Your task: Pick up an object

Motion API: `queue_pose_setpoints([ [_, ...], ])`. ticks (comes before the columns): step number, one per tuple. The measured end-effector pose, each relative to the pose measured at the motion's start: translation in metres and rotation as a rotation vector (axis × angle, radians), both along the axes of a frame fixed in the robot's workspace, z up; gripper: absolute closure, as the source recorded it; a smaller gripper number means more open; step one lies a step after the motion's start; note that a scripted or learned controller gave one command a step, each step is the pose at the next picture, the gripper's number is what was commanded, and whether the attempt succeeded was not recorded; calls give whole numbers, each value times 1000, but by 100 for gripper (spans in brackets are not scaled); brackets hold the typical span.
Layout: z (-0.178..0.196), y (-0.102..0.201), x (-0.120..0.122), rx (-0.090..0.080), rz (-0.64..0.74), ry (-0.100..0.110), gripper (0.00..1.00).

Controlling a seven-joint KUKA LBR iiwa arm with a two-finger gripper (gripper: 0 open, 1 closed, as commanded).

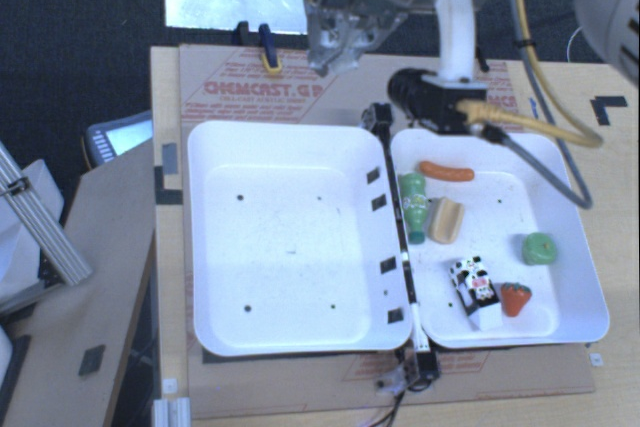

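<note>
- Nearest the camera in the right bin [575,215], a red strawberry [515,298] lies by the front right corner.
- Just to its left is a small black-and-white cow-patterned carton [472,281], lying at a slant, its white end toward the bin's front wall.
- A little farther back, near the right wall, a round green piece [540,249] sits apart from the others.
- Toward the middle of that bin, a tan bread roll [446,220] lies close beside a green bottle [413,200], which rests along the bin's left wall.
- Farther still, an orange sausage [447,172] lies crosswise near the bin's far wall, just beyond the bottle and roll.
- The left bin [290,245] shares the black-clipped seam with the right one, and its white floor shows small dark dots.
- Both bins rest on a cardboard sheet [250,87] with red lettering, which reaches past their far rims.
- The gripper [333,50] hangs above that sheet, beyond the far right corner of the left bin and well apart from every piece in the right bin.
- Whether the gripper is open or closed cannot be told from this angle, and nothing is seen in its grasp.
- A yellow clamp [271,58] sits at the sheet's far edge, just left of the gripper.
</note>
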State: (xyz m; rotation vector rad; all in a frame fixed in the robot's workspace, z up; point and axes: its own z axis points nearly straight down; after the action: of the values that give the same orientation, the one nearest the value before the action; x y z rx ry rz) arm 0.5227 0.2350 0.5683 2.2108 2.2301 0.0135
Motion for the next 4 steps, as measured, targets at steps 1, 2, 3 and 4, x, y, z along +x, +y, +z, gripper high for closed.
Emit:
queue_pose_setpoints([
  [1,11,0,0,2,2,-2,100],
  [2,22,1,0,3,3,-3,100],
  [3,22,1,0,3,3,-3,0],
  [4,34,1,0,5,4,-5,100],
])
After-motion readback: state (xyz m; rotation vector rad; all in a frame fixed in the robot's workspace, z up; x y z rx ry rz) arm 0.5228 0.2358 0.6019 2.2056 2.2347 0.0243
